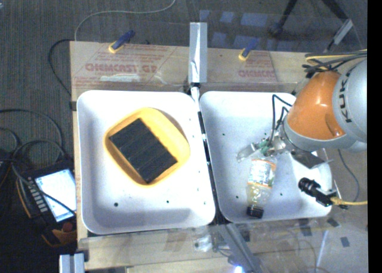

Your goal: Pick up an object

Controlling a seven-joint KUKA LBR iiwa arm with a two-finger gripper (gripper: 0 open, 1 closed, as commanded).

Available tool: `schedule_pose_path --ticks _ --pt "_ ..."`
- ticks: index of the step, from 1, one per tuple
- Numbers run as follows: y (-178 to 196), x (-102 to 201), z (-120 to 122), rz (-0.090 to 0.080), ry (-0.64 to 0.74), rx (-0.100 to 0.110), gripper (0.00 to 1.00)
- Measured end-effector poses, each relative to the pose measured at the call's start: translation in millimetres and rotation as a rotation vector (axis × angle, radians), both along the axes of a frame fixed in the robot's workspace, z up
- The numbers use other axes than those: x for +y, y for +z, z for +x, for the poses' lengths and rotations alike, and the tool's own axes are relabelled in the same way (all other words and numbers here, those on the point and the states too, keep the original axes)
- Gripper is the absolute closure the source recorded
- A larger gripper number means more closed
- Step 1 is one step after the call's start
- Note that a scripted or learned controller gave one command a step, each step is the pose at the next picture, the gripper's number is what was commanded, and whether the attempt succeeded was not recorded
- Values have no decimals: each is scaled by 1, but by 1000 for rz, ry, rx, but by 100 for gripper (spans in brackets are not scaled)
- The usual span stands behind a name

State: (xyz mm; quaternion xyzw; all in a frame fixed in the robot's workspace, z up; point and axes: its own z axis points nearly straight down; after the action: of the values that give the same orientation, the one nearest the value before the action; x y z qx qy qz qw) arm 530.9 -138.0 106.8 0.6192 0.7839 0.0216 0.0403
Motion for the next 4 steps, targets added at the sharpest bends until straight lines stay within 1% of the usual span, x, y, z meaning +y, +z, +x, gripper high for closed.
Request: schedule_pose_path --ticks 1,2,3,4 --pt "-15 -29 36 31 -319 74 0" --pt "-15 -53 -10 22 -221 70 0" --pt "-14 -36 -40 10 -59 65 0" --pt "105 -62 -14 26 -291 86 0"
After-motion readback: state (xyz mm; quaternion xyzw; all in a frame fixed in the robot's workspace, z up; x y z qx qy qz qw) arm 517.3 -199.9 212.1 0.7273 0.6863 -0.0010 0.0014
